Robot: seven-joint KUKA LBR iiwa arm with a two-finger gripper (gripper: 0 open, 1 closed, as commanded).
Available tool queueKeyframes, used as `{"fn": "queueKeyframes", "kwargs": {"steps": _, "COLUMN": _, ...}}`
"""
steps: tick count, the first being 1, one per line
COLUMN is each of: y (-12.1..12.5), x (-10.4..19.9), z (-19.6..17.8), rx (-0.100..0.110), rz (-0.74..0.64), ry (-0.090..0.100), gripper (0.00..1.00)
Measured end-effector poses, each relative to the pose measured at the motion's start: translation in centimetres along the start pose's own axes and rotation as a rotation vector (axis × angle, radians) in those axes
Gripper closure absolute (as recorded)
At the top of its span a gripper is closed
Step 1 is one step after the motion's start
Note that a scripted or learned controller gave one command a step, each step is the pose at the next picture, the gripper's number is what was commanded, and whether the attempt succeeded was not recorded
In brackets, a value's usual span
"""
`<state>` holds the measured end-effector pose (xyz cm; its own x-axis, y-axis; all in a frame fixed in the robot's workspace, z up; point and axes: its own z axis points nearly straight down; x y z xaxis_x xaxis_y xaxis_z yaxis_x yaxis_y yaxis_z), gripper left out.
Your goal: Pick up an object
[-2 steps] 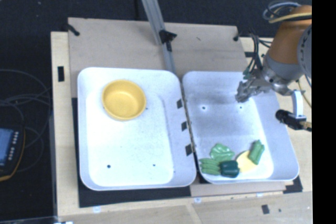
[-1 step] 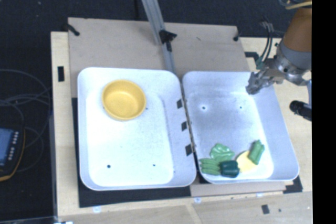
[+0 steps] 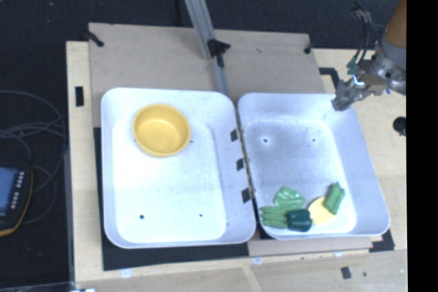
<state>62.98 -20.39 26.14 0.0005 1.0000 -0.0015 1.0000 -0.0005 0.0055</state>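
- Gripper [image 3: 342, 101] hangs over the far right corner of the right bin [image 3: 294, 126]; I can't tell from here how it is set, and I see nothing in it.
- Green toys [image 3: 286, 205] and a yellow piece [image 3: 319, 210] sit clustered at that bin's near edge, well apart from the gripper.
- Yellow bowl [image 3: 161, 130] rests upright in the left bin [image 3: 171, 215].
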Motion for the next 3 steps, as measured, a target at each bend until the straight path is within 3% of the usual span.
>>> {"fn": "queueKeyframes", "kwargs": {"steps": 2, "y": -2.5, "x": 11.2, "z": 0.8, "rx": 0.005, "rz": -0.004, "ry": 0.002, "gripper": 1.00}}
{"fn": "queueKeyframes", "kwargs": {"steps": 3, "y": -4.3, "x": 15.0, "z": 1.1, "rx": 0.005, "rz": -0.003, "ry": 0.002, "gripper": 1.00}}
